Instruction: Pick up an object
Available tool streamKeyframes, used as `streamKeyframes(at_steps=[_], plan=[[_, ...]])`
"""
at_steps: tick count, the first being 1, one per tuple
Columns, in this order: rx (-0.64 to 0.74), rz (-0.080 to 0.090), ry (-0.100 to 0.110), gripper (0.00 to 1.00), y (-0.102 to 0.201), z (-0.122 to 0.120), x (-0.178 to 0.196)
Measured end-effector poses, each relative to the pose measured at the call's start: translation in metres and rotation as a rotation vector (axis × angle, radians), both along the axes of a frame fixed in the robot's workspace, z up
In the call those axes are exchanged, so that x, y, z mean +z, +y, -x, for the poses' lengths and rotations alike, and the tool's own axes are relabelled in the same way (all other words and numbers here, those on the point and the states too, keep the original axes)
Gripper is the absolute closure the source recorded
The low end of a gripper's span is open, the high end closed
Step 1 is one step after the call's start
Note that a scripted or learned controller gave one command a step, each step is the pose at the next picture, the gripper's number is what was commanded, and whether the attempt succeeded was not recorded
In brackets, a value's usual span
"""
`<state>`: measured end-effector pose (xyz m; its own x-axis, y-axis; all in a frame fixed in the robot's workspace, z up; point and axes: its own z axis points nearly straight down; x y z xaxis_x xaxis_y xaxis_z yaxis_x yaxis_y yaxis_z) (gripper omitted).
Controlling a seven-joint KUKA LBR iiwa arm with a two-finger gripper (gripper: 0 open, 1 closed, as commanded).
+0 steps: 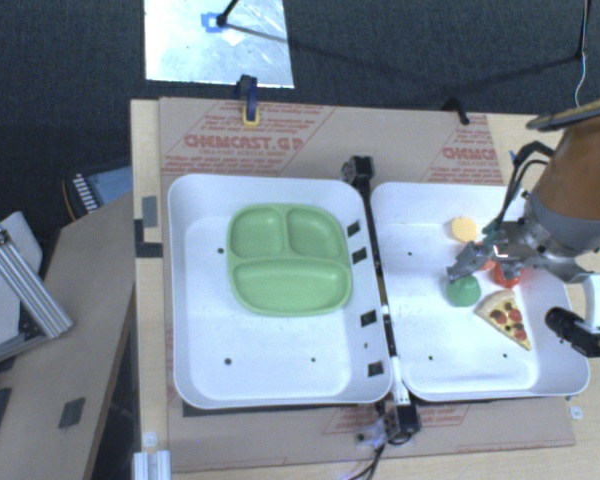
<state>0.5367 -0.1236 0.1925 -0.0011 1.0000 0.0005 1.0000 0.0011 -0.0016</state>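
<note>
In the right bin (430,368) lie a small green ball (464,290), a yellow round piece (464,229), a toy pizza slice (507,318) and a red piece (506,275) partly hidden under the arm. My gripper (483,259) hangs low over the bin, just above the green ball and right beside the red piece. Nothing can be seen held in it. The grey arm with its orange band (580,183) comes in from the right.
The left bin (195,368) holds a green divided plate (288,260). A black ridge with clips (372,268) separates the two bins. A black part of the arm (577,331) sticks out over the right bin's right rim.
</note>
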Motion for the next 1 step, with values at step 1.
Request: streamKeyframes(at_steps=[1], plan=[[0.000,0.000,0.001,0.00,0.0022,-0.0027,-0.0624]])
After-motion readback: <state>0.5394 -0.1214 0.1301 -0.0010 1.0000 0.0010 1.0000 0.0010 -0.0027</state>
